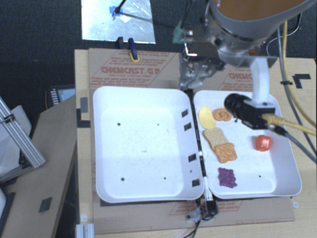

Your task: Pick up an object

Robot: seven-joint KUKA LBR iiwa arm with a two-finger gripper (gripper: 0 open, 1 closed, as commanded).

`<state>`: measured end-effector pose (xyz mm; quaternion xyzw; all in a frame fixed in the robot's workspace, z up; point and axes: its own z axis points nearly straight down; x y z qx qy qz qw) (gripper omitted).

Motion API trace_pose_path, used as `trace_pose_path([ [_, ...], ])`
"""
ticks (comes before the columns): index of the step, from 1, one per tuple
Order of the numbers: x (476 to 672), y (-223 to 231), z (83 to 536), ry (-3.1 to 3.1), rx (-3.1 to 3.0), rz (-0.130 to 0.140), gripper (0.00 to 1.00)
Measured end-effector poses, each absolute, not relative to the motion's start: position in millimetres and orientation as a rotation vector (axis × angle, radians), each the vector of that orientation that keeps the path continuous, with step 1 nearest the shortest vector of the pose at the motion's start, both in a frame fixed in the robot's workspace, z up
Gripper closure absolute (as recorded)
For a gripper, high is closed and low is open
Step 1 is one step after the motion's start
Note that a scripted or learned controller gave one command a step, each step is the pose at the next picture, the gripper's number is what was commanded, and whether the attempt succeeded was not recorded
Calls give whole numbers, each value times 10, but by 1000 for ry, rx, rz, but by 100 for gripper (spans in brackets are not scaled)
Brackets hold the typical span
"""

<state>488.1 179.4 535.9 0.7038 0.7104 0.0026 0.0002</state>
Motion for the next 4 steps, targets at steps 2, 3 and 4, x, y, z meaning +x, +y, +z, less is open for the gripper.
trace_pose_path([
  [2,5034,1241,4205,2219,2234,-20,100],
  [3,4856,1807,4353,2232,2210,6,100],
  [4,4869,721,5421,2203,2224,19,100],
])
